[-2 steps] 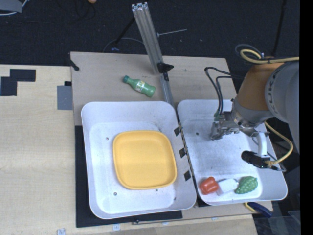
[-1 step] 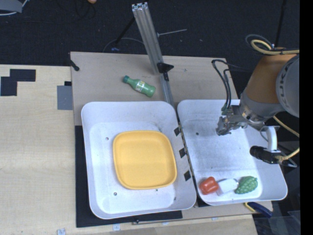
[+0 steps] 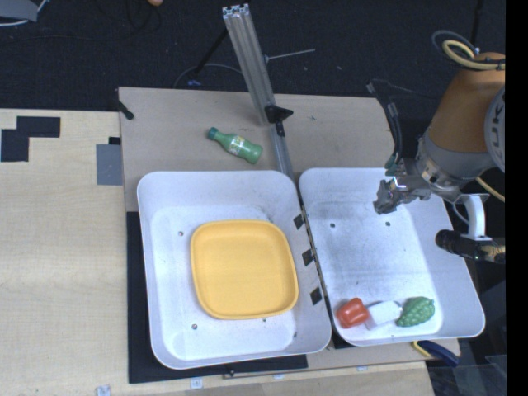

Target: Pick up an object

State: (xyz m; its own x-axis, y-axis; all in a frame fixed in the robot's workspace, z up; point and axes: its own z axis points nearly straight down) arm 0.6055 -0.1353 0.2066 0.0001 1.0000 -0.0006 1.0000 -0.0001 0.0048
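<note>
Pepper (image 3: 352, 312), white block (image 3: 384, 313), green piece (image 3: 415, 311): right bin (image 3: 371, 246), near edge. Plate (image 3: 244, 268): left bin (image 3: 161, 221). Bottle (image 3: 235, 144): on bench. Gripper (image 3: 388, 198): over right bin far end, nothing seen in it; finger state can't tell. Pick not yet done.

Arm (image 3: 470, 122) reaching in, wrist lowered

One fixed camera looks down at a slant, seemingly from mid-height, on both bins (image 3: 165, 221).
</note>
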